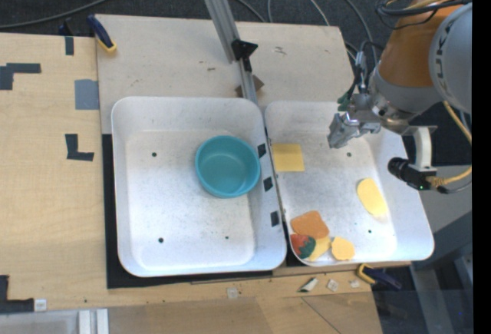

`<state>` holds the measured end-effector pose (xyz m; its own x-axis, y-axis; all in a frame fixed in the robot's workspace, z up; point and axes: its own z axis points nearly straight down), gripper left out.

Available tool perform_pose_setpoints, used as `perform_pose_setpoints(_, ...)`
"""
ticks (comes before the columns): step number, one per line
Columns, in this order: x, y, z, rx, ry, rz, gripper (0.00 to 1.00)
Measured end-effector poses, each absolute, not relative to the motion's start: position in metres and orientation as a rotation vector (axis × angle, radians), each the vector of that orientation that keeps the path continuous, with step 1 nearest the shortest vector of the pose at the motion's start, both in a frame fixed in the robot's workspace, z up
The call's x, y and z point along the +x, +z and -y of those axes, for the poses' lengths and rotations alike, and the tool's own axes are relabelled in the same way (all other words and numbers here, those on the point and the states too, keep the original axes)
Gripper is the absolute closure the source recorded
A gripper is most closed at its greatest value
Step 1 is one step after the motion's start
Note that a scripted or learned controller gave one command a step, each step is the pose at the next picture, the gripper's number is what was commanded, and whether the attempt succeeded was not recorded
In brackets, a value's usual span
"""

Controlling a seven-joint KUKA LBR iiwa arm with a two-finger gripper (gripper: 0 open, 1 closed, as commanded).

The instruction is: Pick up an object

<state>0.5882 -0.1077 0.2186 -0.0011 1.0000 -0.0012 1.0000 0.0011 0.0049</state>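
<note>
Dark carpet and loose cables surround the pale bench (46,133) with its two white bins. Over the right bin (399,248), near its back edge, hangs the gripper (341,134); whether it is open or closed I cannot tell, and nothing is visibly held. Just to its left lies a yellow square (288,157), the nearest pick. A yellow oval (372,197) lies farther forward, an orange-green cluster (310,234) at the front. The teal bowl (226,165) sits in the left bin (138,248). Best to centre above the flat square, well clear of the dividing wall, and descend straight.

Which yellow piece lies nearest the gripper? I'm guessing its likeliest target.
The flat yellow square by the right bin's left wall; the yellow oval and small yellow round piece lie farther from the gripper.
</note>
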Motion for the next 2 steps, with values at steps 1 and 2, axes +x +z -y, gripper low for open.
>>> perform_pose_setpoints(1, 0.589, 0.243, 0.108, 2.218, 0.002, -2.222, 1.00)
perform_pose_setpoints(2, 0.589, 0.230, 0.051, 2.216, -0.001, -2.230, 1.00)
